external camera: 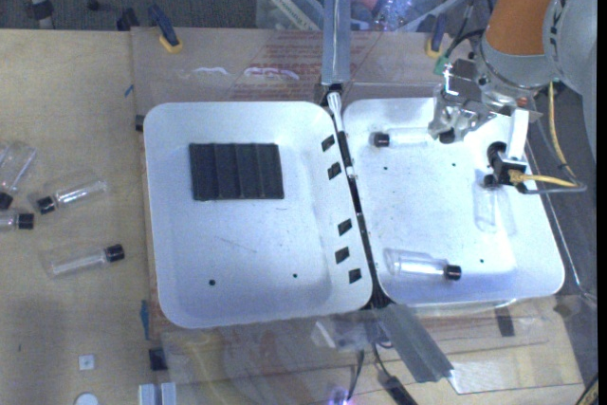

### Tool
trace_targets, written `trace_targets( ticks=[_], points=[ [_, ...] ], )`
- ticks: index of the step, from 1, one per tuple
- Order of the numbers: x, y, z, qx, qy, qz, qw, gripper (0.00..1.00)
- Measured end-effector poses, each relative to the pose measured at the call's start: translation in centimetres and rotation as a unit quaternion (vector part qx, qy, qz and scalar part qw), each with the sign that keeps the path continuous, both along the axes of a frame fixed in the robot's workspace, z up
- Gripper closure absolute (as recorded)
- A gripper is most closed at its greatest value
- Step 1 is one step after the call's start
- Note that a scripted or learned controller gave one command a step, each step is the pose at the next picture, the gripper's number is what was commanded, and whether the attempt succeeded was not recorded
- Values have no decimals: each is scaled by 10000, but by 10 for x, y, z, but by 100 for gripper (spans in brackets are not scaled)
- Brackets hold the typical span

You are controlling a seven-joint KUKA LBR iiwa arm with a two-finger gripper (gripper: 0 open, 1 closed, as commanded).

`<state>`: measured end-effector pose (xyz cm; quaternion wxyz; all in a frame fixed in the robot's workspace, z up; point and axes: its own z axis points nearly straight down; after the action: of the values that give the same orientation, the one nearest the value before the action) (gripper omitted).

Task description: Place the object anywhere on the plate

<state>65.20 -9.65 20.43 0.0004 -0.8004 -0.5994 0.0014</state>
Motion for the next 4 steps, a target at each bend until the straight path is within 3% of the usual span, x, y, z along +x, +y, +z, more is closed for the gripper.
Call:
trace_targets(
  ticks=[1,2,3,4],
  points=[
    [3,24,131,-3,-9,-2974,9548,100],
    [-26,56,194,2,-25,-4676,8839,100],
    [-82,155,189,-2,-14,-4780,8784,100],
    [-156,205,168,-9,-17,-5166,8562,100]
  ],
)
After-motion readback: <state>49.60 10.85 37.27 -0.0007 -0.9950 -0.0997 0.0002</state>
